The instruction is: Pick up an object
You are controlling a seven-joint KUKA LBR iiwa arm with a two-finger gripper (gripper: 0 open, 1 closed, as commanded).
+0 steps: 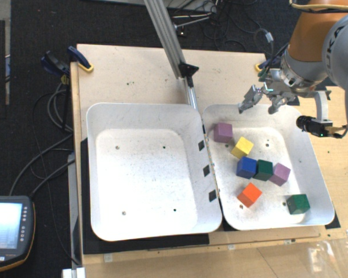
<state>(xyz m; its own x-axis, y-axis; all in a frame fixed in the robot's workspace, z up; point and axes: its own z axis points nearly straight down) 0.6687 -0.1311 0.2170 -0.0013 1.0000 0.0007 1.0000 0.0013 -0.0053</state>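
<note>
The right bin (313,172) holds several small cubes. Near its back left sits a purple cube (223,132), and a yellow cube (242,147) lies just in front of it. A blue cube (247,167), a dark green cube (264,169) and a lighter purple cube (281,174) stand in a row at the middle. An orange cube (250,194) is near the front, and a green cube (298,204) sits at the front right. My gripper (261,101) hovers over the bin's back edge, open, with nothing between its fingers.
The left bin (98,155) lies beside the right one. A slanted metal pole (165,30) runs down to the gap between the bins. Blue-and-yellow clamps (75,59) sit at the bench's back left corner. Cables lie on the floor at left.
</note>
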